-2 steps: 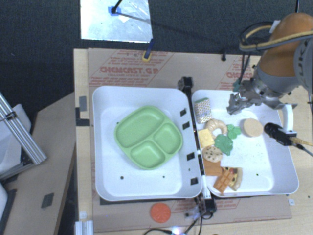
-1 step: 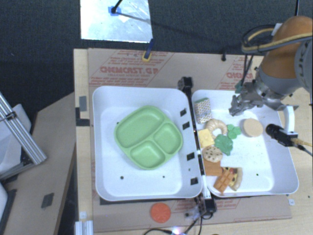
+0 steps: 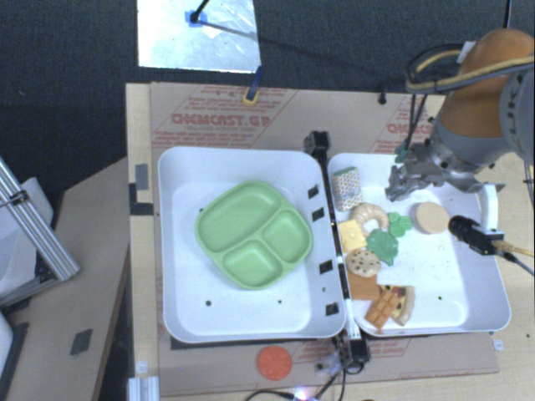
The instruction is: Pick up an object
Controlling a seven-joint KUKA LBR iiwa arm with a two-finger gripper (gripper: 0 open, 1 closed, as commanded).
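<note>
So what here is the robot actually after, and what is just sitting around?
For the job, in the right bin:
gripper
tan round disc
green leafy toy
cookie
pretzel
waffle piece

Lying about:
green divided plate in the left bin
orange disc
foil sheet

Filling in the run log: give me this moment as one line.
gripper: over right bin, above toy food, holding nothing seen | nearest: tan round piece | left bin: green divided plate
</note>
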